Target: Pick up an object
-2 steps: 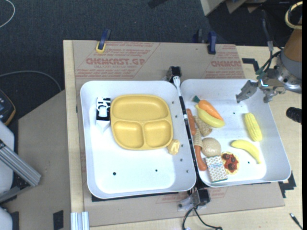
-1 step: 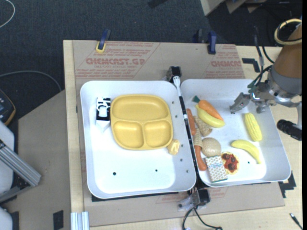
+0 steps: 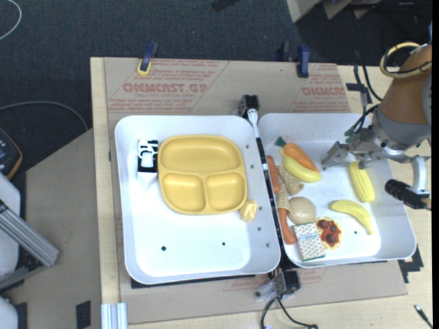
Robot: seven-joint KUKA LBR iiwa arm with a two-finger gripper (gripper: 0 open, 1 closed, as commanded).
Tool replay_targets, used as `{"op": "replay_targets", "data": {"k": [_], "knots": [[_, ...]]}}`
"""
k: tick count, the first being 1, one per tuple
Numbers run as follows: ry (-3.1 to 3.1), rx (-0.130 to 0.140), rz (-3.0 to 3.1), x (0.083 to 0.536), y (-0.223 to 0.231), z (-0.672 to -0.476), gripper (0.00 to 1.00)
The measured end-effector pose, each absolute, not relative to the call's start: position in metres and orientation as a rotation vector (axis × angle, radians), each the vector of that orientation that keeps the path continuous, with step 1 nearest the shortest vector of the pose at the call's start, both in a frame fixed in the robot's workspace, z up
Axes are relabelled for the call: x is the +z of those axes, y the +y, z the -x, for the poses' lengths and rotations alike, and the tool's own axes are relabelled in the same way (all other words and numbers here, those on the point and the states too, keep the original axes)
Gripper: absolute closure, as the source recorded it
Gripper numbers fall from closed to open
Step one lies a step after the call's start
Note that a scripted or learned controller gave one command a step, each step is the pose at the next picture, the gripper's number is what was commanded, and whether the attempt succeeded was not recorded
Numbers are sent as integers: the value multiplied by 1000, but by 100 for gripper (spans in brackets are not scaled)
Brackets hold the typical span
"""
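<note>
Your bench is a brown board [image 3: 206, 81] printed with red lettering, clamped at its far edge, over dark carpet [image 3: 103, 12]. The left bin [image 3: 199, 252] holds a yellow divided plate [image 3: 202, 172]. The gripper [image 3: 350, 153] hangs over the right bin [image 3: 391, 242], just beside a corn cob [image 3: 361, 182]; you cannot tell its opening. Carrot [image 3: 299, 155] and bananas lie nearby.

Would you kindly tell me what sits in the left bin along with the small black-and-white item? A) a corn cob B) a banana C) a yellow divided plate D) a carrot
C: the yellow divided plate lies in the left bin, whereas the banana, carrot and corn cob are all in the right bin.
</note>
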State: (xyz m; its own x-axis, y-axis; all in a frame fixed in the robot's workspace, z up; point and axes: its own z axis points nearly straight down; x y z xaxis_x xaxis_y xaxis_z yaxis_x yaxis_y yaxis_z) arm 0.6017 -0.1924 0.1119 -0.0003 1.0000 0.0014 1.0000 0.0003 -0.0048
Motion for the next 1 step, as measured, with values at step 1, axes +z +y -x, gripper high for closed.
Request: {"op": "replay_targets", "data": {"k": [1], "knots": [[-2231, -11, 2224, 90, -191, -607, 0]]}}
